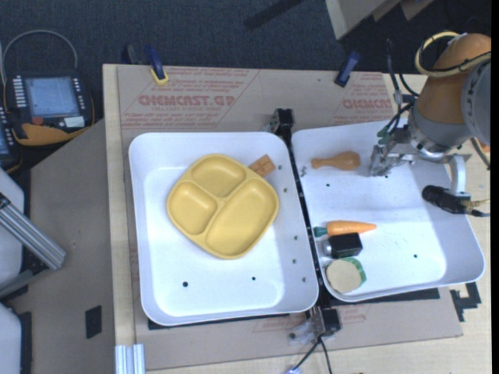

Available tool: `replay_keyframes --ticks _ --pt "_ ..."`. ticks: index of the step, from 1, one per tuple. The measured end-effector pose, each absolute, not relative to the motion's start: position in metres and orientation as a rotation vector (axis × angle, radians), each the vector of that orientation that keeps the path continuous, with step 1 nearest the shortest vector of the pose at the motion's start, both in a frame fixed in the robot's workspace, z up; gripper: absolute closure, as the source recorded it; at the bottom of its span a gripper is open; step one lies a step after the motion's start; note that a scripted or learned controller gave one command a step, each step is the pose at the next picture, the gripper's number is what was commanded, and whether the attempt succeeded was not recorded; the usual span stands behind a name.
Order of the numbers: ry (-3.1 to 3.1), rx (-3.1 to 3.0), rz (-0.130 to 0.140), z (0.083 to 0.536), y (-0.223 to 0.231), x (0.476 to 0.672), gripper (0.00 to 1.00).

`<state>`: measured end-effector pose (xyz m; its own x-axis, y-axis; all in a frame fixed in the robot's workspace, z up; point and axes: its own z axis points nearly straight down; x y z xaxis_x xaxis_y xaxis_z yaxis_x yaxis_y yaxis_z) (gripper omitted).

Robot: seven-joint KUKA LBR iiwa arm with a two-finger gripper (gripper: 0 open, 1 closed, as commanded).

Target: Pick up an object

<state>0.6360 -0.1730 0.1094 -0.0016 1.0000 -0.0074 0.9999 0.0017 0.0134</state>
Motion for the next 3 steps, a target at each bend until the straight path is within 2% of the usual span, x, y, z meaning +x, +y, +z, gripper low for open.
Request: replay_keyframes --ticks 2,3 --pt "2.217 2.215 0.006 0.222 -0.176 0.635 1.0" --pt "2.23 2.218 0.001 0.216 -0.118 0.627 1.0"
